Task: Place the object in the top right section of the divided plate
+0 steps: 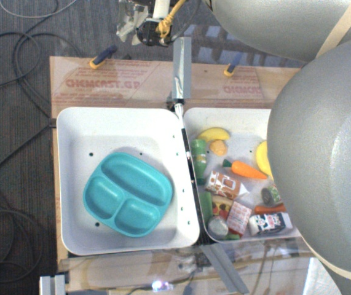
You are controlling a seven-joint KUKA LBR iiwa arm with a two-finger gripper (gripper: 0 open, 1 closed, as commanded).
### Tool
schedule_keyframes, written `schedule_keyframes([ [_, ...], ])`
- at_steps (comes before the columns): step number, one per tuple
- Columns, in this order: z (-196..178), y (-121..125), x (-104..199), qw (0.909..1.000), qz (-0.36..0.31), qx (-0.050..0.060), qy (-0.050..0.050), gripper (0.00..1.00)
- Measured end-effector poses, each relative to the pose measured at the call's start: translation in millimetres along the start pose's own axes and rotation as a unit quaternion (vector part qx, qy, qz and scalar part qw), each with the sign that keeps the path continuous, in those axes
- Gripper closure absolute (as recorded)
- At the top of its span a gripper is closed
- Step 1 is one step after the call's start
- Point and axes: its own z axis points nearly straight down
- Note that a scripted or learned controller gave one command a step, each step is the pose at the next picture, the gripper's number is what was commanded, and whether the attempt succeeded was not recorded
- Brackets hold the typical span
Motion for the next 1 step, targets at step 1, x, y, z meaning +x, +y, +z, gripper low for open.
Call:
schedule_keyframes([
  [1, -8.4, 0.4, -0.2, 1.0000, 0.000, -0.001, -0.004, 1.00],
])
